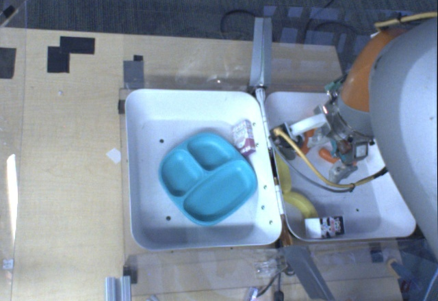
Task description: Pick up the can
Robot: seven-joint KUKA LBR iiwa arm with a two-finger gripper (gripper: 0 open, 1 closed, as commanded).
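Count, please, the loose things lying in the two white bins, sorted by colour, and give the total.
Blue: 1, the divided plate in the left bin.
Red and silver: 1, the can at that plate's upper right edge.
Yellow: 1, the banana in the right bin.
Orange: 1, a small object, partly hidden under the gripper.
White and black: 1, the small box.
Total: 5

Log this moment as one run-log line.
arm: over right bin | gripper: low in right bin, fingers unclear | can: left bin, far-right, beside blue divided plate | grasp: none seen
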